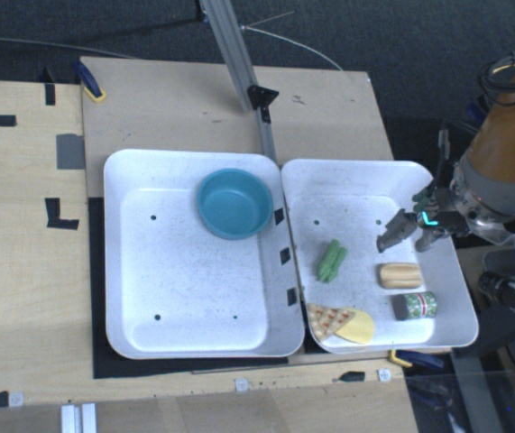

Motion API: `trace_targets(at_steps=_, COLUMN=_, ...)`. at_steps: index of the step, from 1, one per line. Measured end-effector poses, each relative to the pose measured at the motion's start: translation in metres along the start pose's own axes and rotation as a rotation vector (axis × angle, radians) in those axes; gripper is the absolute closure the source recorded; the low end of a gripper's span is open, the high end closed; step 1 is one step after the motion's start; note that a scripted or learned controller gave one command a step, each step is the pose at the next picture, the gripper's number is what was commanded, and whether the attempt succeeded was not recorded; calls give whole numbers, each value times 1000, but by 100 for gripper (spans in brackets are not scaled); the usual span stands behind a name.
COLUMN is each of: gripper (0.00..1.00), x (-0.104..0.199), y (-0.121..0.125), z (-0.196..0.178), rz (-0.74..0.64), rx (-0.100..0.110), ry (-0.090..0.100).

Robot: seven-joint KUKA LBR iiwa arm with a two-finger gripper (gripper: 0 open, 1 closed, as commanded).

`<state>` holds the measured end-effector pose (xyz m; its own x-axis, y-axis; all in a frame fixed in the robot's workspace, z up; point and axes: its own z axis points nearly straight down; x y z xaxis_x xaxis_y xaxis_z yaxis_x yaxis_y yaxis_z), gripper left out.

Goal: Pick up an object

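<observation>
**Ana:** Down at the near edge of the right bin there's a pizza slice, pale crust end pointing right, and a small can lying on its side just beside it.

**Ben:** And above the can, a bread roll. That's the likeliest pick to my eye.

**Ana:** Where's the claw?

**Ben:** The gripper hangs over the right side of that bin, fingers spread apart, nothing between them. The roll sits just below it in the view, toward the near rim, a touch left of the wrist.

**Ana:** Long axis?

**Ben:** Roll lies left to right, across the bin. The fingers look spread roughly along that same line, so I'd guess a turn of the wrist is needed to close across the short side.

**Ana:** Other options?

**Ben:** A green toy near the bin's middle, tilted, further left of the claw. The blue bowl is in the left bin, well apart.
</observation>
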<state>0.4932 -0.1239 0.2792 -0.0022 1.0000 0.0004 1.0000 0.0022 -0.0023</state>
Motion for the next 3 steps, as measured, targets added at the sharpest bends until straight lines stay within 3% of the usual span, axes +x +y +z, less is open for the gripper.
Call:
trace_targets(at_steps=1, gripper=0, x=0, y=0, z=0, rz=0, rx=-1, ry=0)
trace_targets(at_steps=3, gripper=0, x=0, y=-8, z=125, rz=2, rx=7, ry=1)
